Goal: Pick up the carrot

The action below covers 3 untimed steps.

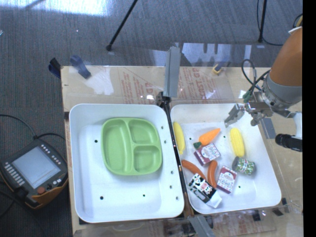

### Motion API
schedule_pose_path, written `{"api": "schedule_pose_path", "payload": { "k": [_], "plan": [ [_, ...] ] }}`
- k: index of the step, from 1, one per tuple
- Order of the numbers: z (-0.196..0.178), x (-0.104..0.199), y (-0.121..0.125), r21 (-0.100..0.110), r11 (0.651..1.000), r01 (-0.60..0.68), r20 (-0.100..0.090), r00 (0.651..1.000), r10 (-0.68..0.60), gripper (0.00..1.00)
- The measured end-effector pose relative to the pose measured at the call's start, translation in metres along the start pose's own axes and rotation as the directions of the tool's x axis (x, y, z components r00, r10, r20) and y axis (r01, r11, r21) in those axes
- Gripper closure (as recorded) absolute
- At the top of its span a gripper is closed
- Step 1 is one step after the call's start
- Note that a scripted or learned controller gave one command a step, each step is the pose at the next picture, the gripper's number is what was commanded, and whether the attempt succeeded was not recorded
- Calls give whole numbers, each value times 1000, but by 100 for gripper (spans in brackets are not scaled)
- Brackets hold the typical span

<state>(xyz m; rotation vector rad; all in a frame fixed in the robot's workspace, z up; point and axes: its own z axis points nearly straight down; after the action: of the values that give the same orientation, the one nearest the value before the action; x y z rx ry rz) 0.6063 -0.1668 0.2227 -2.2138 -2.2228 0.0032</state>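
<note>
While a milk carton lies at the right bin's near edge, two sausages, two red packets and a green can sit just beyond it. Further back, the carrot rests near the bin's middle, between a banana and a corn cob. Above the far right corner, the gripper hovers with fingers spread, holding nothing. A green divided plate occupies the left bin.

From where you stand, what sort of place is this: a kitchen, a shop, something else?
Most likely a robotics lab, not a kitchen. Two white bins sit on a taped bench, one full of toy food like a carrot; a handheld control pendant lies on the carpet, and tripod legs stand behind.
</note>
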Motion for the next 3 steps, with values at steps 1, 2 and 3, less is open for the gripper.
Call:
{"api": "schedule_pose_path", "payload": {
  "k": [1,2,3],
  "plan": [
    [136,17,34,-2,990,138,1,990,-138,0],
    [136,52,-7,-1,998,57,0,998,-57,0],
    [128,51,-7,2,999,51,-2,999,-51,100]
  ]
}}
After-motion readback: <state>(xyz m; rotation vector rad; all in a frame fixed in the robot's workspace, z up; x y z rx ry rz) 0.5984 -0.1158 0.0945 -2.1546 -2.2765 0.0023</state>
